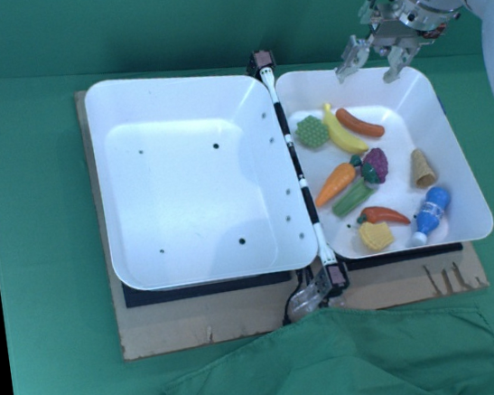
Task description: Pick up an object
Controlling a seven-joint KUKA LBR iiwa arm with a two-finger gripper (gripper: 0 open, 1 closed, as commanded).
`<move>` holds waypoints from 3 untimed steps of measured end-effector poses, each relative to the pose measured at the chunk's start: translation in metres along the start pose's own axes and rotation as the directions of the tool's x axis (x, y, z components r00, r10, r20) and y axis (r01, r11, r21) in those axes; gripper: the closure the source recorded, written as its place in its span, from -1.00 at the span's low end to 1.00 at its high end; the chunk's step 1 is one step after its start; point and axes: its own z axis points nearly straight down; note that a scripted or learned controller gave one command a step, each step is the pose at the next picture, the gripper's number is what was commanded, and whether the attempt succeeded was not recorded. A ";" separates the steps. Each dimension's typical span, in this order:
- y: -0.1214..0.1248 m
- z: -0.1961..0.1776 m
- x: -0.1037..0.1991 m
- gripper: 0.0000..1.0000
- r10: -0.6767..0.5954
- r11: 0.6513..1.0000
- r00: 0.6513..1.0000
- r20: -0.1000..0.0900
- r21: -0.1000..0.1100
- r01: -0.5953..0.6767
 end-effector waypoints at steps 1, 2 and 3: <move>0.000 0.000 0.000 -1.00 0.000 1.000 1.000 0.000 0.000 0.000; -0.017 0.104 0.007 -1.00 0.000 1.000 1.000 -0.001 0.009 0.000; -0.064 0.107 -0.061 -1.00 0.006 1.000 1.000 0.001 -0.013 -0.006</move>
